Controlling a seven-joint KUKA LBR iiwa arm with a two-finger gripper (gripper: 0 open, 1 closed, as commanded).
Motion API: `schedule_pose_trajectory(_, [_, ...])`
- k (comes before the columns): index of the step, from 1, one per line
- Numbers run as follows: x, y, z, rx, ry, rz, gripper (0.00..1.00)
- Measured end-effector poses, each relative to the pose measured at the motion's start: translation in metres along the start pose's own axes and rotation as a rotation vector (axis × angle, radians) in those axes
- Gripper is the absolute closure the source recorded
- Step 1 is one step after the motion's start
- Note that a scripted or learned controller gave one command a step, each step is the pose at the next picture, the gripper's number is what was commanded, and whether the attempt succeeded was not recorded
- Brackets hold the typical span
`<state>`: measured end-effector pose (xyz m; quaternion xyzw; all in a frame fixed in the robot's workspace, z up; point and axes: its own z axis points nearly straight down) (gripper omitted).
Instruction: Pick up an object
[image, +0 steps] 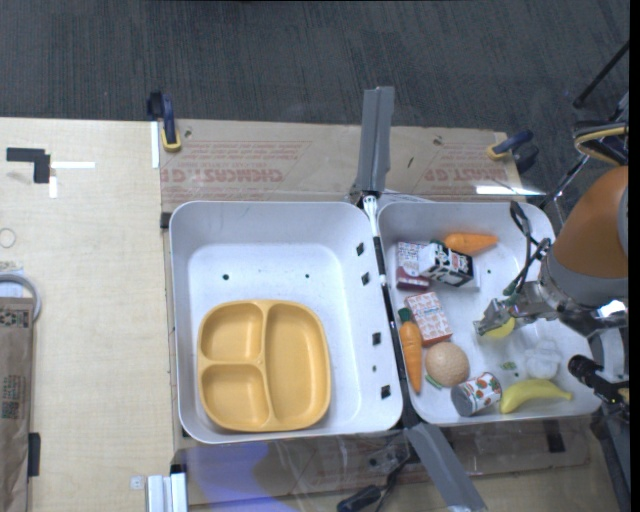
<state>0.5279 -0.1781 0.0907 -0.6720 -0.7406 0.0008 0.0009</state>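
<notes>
The right bin (535, 215) holds several toy foods. There is an orange carrot (470, 241) at the back, a black-and-white carton (450, 264) and a pink box (409, 266). Further forward lie a red-and-white box (430, 317), a second carrot (411, 353), a brown round piece (447, 364), a small can (477, 394) and a banana (535, 395). My gripper (495, 322) hangs low over the right half of this bin. A small yellow piece (506, 327) sits right at its tip, and a white lump (541, 351) lies just beyond it.
The left bin (260, 225) carries a yellow divided plate (265, 362). A grey divider bar (376, 140) rises between the bins at the back. Clamps (165, 125) sit on the cardboard behind. The arm's orange band (598, 225) stands over the right bin's right edge.
</notes>
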Motion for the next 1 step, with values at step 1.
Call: schedule_pose_trajectory(1, [0.0237, 0.0866, -0.0887, -0.002, -0.002, 0.037, 1.00])
